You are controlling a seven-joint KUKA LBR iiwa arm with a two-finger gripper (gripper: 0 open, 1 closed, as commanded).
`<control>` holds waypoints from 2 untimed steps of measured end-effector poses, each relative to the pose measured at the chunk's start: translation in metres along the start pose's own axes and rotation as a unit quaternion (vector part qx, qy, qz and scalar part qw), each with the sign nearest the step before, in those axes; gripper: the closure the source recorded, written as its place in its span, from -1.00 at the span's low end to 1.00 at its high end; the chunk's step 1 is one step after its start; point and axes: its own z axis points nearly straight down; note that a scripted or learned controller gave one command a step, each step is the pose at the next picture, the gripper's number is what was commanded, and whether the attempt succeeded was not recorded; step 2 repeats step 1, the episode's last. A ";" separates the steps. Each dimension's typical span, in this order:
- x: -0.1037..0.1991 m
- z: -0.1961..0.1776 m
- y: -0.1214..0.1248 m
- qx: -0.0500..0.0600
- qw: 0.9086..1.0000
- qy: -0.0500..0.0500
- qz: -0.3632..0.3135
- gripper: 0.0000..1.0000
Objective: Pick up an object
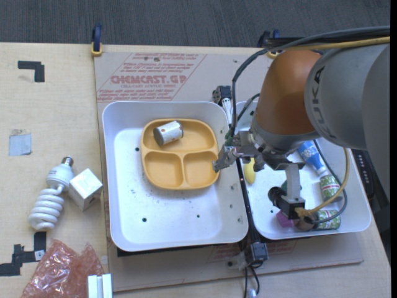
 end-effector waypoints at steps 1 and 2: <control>-0.055 0.000 0.051 -0.001 1.000 0.000 0.000 -1.00; -0.055 0.000 0.051 -0.001 1.000 0.000 0.000 -1.00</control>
